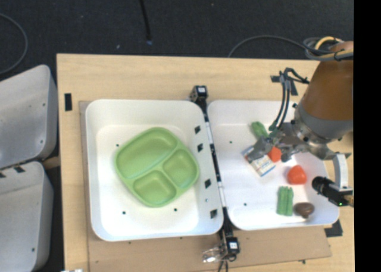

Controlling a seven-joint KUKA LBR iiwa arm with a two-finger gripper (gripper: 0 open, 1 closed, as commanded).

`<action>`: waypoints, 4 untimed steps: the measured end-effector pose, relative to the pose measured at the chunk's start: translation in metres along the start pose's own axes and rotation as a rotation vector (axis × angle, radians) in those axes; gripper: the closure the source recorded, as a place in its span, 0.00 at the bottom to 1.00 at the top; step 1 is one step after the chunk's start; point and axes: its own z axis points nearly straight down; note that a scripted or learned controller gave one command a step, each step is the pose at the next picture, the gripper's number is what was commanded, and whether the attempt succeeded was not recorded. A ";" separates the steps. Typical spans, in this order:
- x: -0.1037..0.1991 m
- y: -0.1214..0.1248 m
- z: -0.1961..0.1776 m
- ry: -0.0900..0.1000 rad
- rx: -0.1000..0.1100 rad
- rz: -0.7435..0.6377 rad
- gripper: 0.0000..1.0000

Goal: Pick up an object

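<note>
The right bin holds several small objects. A blue-and-white box lies near its middle, with a small orange piece touching its right side. My gripper hangs right over these two, partly covering them. A small green piece lies just behind the gripper. To the front right are a red-orange lump, a green block and a brown rounded object. Nothing is visibly lifted off the bin floor.
The left bin holds a green divided plate. A divider with black clips runs between the bins. The arm's grey wrist and orange band hang over the right bin's far right side. A black fixture sits at its right rim.
</note>
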 end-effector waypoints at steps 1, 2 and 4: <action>0.000 0.002 -0.006 -0.001 -0.012 -0.002 0.00; -0.010 0.000 0.042 -0.002 -0.008 0.000 0.00; -0.006 -0.006 0.138 -0.001 -0.008 0.003 0.00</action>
